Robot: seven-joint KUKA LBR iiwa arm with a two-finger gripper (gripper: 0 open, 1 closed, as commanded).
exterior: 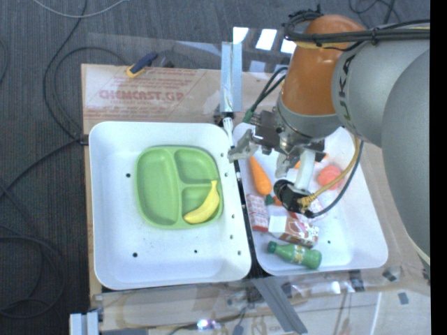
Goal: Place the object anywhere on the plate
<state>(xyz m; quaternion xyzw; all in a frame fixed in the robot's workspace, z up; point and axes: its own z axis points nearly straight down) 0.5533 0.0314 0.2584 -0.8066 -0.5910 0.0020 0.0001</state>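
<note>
Fixed overhead view of worktop with two white bins side by side. Left bin [112, 257]: green divided plate [162, 180] near its centre, with yellow banana [204, 204] already lying in the plate's compartment nearest the right bin, long axis running toward the worktop's near edge. Right bin [363, 250]: orange carrot [260, 176] by the wall shared with the left bin, long axis roughly along that wall; red-and-white packets [279, 222] and green bottle [297, 255] toward the near edge; orange-pink item [330, 174] partly hidden behind cable. End effector [290, 160] low over the right bin, just beside the carrot on the side away from the plate; plate lying across the shared wall from it. Fingers masked by wrist housing and cabling, so open or closed impossible to tell; nothing visibly clamped. Far part of right bin hidden by the arm.
</note>
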